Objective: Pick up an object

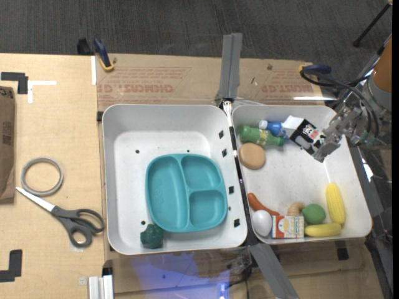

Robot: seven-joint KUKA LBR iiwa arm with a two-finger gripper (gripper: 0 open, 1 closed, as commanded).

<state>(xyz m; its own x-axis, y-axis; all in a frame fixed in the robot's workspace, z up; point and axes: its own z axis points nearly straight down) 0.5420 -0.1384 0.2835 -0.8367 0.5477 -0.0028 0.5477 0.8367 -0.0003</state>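
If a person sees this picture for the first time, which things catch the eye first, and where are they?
The teal divided tray fills the middle of the left bin, with a small dark green item at its near corner. The right bin holds colourful toy food, such as the corn cob and the banana. The gripper hangs above its far right side.

Dark grey floor (187,11), wooden bench (56,117)
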